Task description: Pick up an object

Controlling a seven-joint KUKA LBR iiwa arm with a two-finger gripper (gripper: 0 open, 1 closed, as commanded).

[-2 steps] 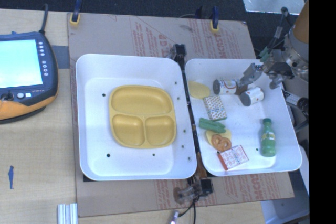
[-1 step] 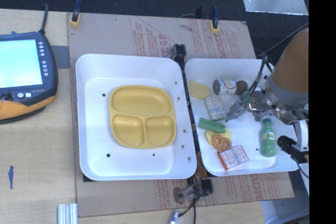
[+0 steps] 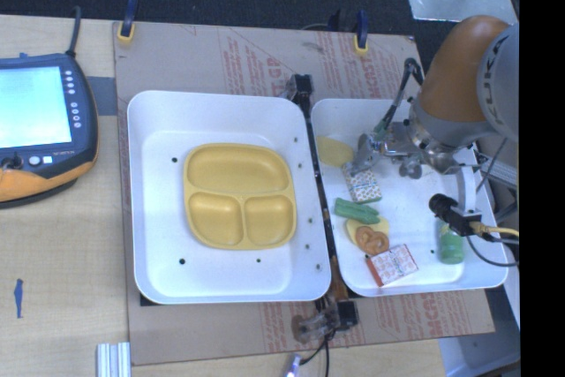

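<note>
The gripper (image 3: 363, 156) hangs over a small patterned soft pouch (image 3: 364, 186) just below its fingers; whether they are open cannot be told. The pouch looks light and squashy, best pinched across its middle.

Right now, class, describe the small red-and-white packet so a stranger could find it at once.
Start at the right-hand shallow white bin. Go to its near edge, towards the left corner: the flat red-and-white rectangular packet lies there, just below a small brown pretzel-shaped piece. It is the one red-trimmed item among green and yellow neighbours.
</note>
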